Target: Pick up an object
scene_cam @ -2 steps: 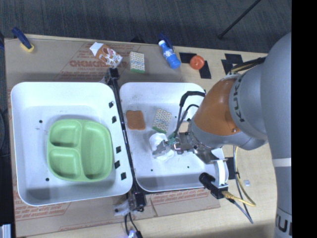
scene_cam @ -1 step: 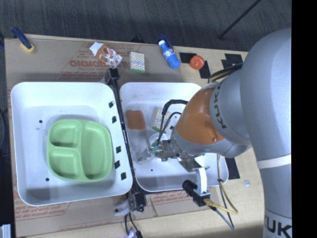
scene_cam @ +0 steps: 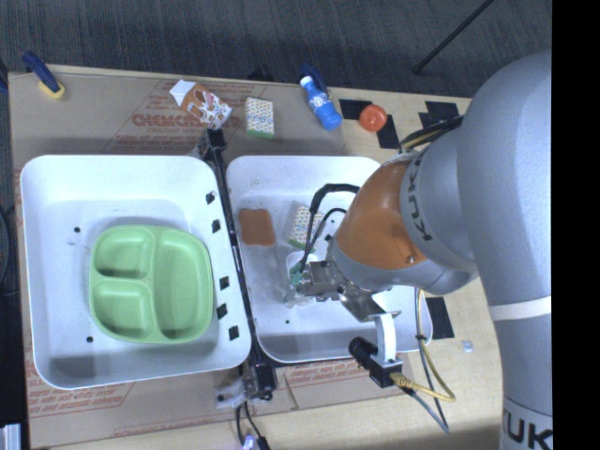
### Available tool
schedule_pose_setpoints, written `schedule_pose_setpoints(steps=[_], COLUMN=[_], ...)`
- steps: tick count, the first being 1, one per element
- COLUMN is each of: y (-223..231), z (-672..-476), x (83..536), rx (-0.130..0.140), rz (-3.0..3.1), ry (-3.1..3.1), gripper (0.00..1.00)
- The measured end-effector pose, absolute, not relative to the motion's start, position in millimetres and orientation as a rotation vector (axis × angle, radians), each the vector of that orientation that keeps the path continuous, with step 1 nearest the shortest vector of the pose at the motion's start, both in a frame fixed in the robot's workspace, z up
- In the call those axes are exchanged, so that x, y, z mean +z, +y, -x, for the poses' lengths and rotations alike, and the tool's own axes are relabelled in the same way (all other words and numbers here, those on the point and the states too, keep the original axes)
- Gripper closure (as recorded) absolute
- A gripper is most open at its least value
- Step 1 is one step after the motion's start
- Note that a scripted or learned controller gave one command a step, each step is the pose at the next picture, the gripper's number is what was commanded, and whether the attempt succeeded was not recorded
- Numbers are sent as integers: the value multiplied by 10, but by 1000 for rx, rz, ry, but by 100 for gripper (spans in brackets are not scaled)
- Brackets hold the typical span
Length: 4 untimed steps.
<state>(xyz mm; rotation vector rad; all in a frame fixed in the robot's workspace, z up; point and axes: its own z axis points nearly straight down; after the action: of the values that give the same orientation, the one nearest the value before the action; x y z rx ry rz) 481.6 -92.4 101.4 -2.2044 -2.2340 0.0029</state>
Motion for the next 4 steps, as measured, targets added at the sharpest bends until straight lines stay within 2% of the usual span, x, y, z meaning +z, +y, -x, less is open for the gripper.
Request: schedule_pose_setpoints(steps=[1, 2, 3, 4], y=[-695, -695, 394, 118], z=[-4774, -4773, -4765, -4772], x=[2223, 2220, 2188, 3355], rx=[-2, -1, 0, -2], rz=[2215, 2215, 2212, 2215], ry=[-2229, -2229, -2229, -2230], gripper=[100, 0, 0, 0])
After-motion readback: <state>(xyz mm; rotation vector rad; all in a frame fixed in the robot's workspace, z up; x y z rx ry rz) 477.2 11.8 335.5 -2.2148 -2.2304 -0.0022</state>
